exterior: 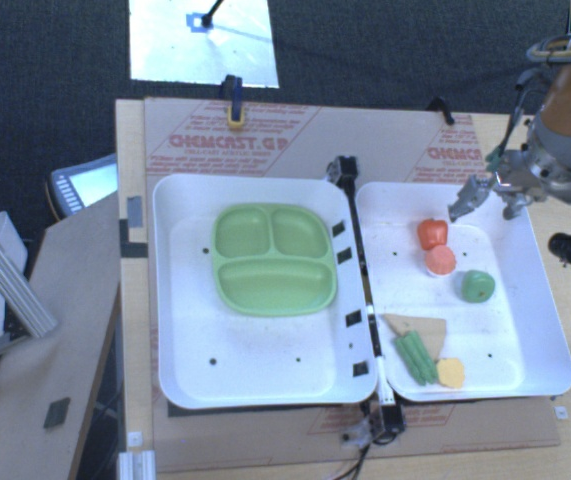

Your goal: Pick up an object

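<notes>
A single fixed camera sits above the desk and looks down at a slant from its near edge, far enough off to take in both white bins side by side.

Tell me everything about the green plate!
The green plate is a light green tray with rounded corners, probably plastic. It has three sections: two small ones at the far side and one long one nearer the camera. It lies flat in the left white bin, and no other object touches it.
</notes>
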`<state>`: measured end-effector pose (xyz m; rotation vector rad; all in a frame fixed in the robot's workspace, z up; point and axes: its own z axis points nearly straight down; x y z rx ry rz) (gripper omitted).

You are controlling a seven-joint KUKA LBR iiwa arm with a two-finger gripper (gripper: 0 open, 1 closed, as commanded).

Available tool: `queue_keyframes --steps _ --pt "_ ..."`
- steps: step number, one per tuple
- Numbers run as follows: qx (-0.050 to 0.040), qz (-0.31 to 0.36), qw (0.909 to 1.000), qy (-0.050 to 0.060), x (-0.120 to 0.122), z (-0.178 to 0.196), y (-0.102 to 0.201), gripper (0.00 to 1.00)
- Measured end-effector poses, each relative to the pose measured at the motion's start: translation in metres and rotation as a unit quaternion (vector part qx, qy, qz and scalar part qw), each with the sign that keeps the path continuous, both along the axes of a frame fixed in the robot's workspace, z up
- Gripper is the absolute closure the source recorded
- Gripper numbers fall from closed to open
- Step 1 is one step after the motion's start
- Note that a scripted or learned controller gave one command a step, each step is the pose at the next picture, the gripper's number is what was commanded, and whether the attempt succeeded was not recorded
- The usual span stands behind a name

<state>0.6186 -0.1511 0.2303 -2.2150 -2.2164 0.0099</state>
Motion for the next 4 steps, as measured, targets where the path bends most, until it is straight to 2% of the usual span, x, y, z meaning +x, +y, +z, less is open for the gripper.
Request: queue_keyframes --steps 1,4 --pt "-0.0009 0.001 1.0 -0.006 0.002 0.007 0.0 0.0" --pt "-0.0006 0.001 1.0 -0.004 0.01 -0.145 0.015 0.0"
